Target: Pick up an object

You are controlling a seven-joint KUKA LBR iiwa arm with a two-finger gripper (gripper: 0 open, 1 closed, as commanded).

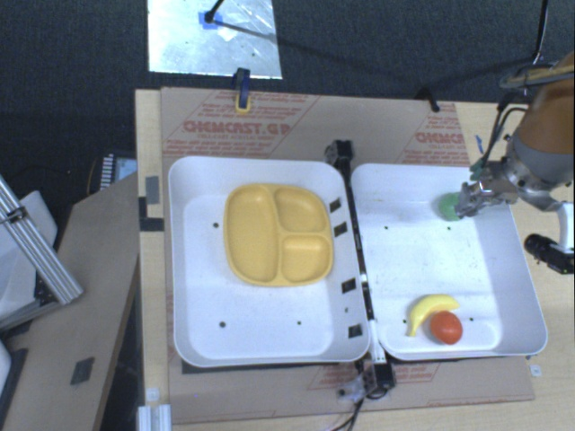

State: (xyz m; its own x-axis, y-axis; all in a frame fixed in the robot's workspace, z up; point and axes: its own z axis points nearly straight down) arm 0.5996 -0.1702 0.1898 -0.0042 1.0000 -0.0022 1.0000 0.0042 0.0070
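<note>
Hand (469, 201) reaches low from the right, at a green object (447, 206).

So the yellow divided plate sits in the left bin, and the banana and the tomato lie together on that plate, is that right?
Not quite. The camera view shows the yellow divided plate in the left bin, but the banana and tomato lie together in the right bin, near its front edge, not on the plate.
</note>
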